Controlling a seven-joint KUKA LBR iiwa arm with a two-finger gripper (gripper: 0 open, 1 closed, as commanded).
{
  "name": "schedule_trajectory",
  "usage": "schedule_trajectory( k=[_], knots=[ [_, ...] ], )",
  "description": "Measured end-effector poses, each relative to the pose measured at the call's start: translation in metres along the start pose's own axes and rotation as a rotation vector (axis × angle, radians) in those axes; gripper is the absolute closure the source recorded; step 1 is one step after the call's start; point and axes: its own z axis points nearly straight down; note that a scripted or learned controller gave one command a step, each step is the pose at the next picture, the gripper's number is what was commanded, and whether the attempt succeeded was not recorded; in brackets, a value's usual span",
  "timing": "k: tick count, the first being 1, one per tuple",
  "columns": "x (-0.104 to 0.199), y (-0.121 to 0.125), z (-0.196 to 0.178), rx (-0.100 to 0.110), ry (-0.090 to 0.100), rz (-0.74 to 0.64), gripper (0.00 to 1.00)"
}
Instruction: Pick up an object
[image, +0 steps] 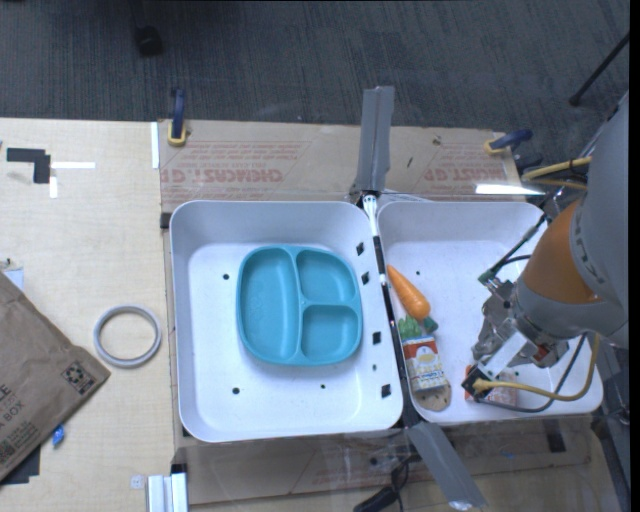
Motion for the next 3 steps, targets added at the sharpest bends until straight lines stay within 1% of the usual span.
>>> schedule_trajectory(
  k=[1,2,3],
  knots=[
    [0.054,0.002,-0.096,-0.008,0.005,0.018,1.0],
    [-0.004,-0.014,-0.148,-0.008,0.005,-0.049,1.0],
    [-0.003,-0.016,-0.123,-0.006,0.003,-0.23,1.0]
  ],
)
